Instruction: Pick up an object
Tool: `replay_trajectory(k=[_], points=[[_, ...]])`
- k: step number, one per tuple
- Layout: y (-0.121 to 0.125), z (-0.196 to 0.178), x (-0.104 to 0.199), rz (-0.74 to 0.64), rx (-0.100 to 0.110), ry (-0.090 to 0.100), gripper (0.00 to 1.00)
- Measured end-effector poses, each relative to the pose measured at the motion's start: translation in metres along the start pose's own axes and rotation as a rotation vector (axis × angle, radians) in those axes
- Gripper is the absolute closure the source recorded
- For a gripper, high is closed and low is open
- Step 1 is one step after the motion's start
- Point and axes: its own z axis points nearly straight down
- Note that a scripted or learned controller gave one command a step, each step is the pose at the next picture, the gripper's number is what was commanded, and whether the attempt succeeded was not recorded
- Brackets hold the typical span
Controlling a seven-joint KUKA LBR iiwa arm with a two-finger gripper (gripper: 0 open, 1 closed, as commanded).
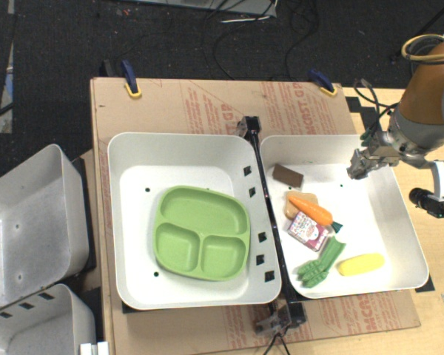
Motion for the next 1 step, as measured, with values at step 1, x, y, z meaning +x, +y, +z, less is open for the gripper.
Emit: replay_trajectory(k=[1], points=[[-0.0042,-0.0611,-0.0019,0.0,0.0,0.0,1.0]])
